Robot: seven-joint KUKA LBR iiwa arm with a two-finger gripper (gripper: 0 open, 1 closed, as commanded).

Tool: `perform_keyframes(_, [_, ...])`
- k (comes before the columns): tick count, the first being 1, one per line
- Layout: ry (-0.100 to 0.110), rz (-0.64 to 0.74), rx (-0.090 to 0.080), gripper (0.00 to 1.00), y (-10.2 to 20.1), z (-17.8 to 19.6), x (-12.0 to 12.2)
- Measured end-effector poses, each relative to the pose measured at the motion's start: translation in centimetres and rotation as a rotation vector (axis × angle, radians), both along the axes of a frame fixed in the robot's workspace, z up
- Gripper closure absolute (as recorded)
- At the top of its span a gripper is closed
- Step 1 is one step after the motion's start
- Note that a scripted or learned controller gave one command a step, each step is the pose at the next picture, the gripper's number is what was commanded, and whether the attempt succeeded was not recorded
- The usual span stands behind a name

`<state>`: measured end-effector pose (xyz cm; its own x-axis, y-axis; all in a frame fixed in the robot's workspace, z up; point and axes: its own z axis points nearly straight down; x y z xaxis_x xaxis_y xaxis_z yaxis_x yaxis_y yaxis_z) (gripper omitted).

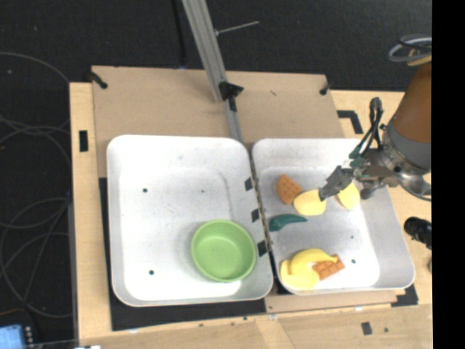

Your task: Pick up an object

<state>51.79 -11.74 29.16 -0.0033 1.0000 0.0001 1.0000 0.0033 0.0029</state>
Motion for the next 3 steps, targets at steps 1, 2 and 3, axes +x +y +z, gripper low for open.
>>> perform_keyframes(1, [-0.001,-0.002,0.000,0.00,0.0,0.0,0.0])
perform_keyframes(2, [0.006,-0.004,-0.002,0.00,-0.9,-4.8,0.6])
perform_keyframes(3, [0.008,-0.005,-0.001,0.00,-1.9,-10.7,0.3])
